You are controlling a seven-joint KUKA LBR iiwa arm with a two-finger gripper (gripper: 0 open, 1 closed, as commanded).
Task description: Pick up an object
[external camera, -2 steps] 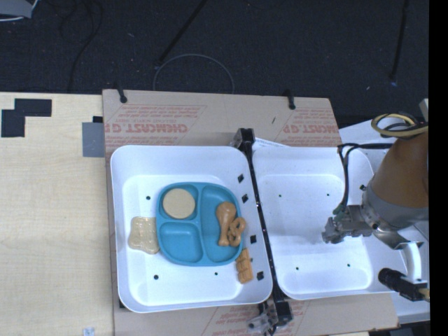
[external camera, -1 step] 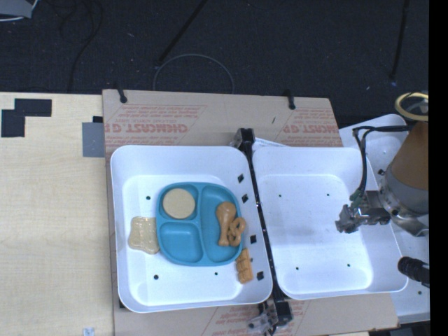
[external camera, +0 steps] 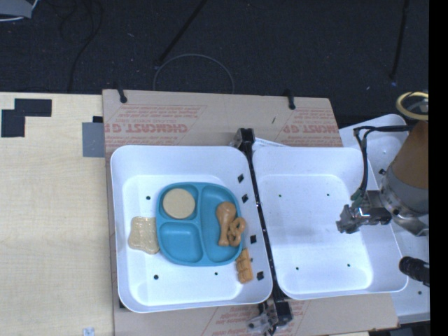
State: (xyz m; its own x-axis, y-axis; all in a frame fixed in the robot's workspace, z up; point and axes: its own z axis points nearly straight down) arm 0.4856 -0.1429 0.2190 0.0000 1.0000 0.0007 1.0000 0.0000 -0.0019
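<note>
You have the gripper [external camera: 348, 222] at the right side of the right bin [external camera: 308, 271], low over its white floor, and nothing is near it there. From this slanted view I cannot tell how it stands, and I see no object in it.

All the things you can pick lie well apart from the gripper, to its left, across the black divider [external camera: 255, 208] between the two bins. In the left bin [external camera: 133, 285] there is a blue plate [external camera: 189, 247] with three sections. On it lies a round tan disc [external camera: 178, 203] in the far-left section, and a brown twisted piece [external camera: 229, 224] in the section closest to the gripper. This twisted piece has its long axis going roughly from the far side to the near side of the bin, so across the line of your reach. A pale flat piece [external camera: 143, 234] rests against the plate on its farther side from the gripper, and a small orange-brown piece [external camera: 243, 266] lies on the bin floor, just beside the plate and close to the divider.

I judge that the pick is not yet begun. The next move must carry the gripper left over the divider; the small orange-brown piece and the twisted piece are the nearest candidates.
</note>
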